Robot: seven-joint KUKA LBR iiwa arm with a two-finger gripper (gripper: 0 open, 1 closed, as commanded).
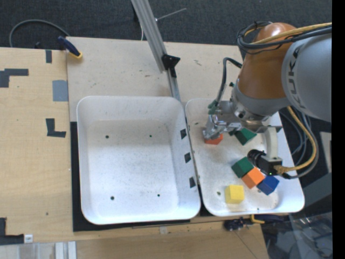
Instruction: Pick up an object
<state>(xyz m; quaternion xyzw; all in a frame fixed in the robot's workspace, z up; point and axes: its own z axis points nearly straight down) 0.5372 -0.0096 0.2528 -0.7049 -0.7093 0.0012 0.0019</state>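
Worktop (124, 63) of pale wood carries two shallow white bins side by side. Over the right bin (207, 196) the end effector (213, 129) reaches down onto an orange block (214, 139) near the bin's upper left; its fingers appear closed around that block. A dark green block (245, 136) lies just beside it. Lower in the same bin sit a green block (241, 168), another orange block (253, 177), a blue block (268, 184) and a yellow block (234, 193). The left bin (86, 117) sits alongside.

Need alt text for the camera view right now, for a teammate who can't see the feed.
The gripper is low in the right bin, right at a small orange block. Green, orange, blue and yellow blocks lie nearer the bin's front, beside the left bin.
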